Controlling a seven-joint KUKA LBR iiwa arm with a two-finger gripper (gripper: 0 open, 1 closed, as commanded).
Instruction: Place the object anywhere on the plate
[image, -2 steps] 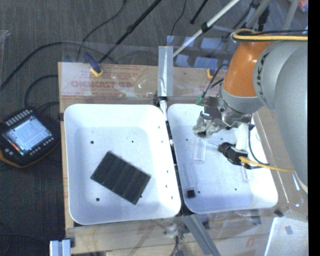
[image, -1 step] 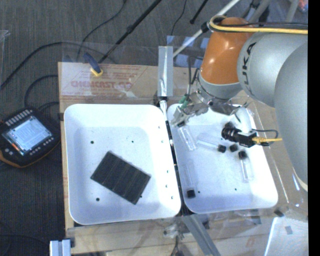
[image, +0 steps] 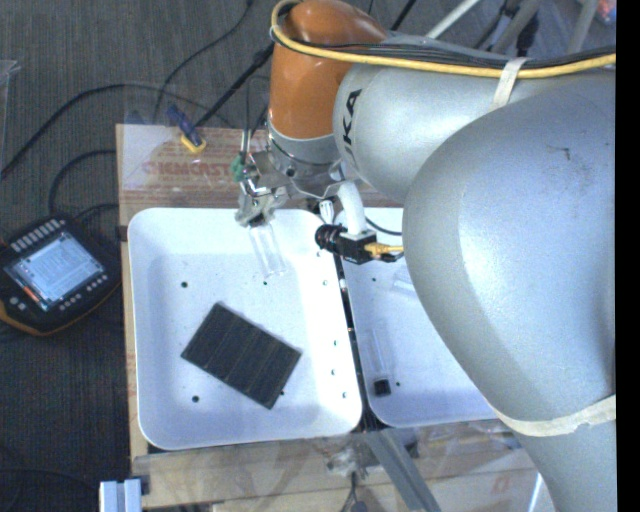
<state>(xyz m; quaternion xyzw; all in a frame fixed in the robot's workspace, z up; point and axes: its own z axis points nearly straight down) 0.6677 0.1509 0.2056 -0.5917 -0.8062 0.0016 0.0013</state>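
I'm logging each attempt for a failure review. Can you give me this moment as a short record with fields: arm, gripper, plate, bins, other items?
arm: grey with an orange band, reaching in from the right over the bins
gripper: above the far edge of the left bin, near its back wall
fingers: pale and thin; nothing visible between them
plate: dark ribbed rectangle lying flat in the left bin, turned at an angle, apart from the gripper
right bin: holds a small dark object near its front left
other: handheld controller on the floor, left of the bench

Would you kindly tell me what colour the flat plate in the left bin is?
The plate is dark grey to black with faint ridged lines, seen in the camera view.
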